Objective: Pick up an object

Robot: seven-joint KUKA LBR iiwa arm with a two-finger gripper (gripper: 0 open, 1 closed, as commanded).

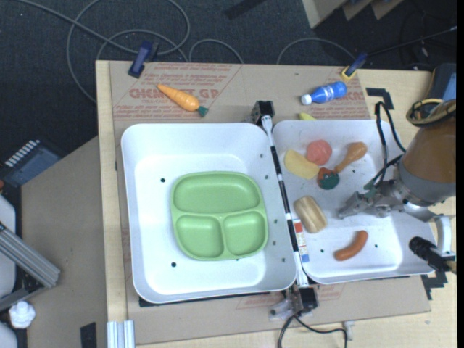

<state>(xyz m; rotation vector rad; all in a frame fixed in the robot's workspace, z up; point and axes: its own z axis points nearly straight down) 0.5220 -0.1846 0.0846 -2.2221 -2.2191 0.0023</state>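
Note:
The right bin (384, 256) holds several toy foods: a red ball (317, 151), a yellow piece (299, 164), a brown drumstick (351, 154), a dark green piece (329, 180), a tan bun (310, 214) and an orange sausage (351, 245). My gripper (349, 207) is low inside this bin, reaching in from the right. Its tip lies between the bun on its left and the sausage below it, just under the green piece. Nothing is visibly held.
The left bin (145, 158) carries a green divided plate (218, 214). On the bench behind the bins lie a toy carrot (180, 98), a blue bottle (325, 93) and a blue clip (142, 59). Black cables run along the right bin's right side.

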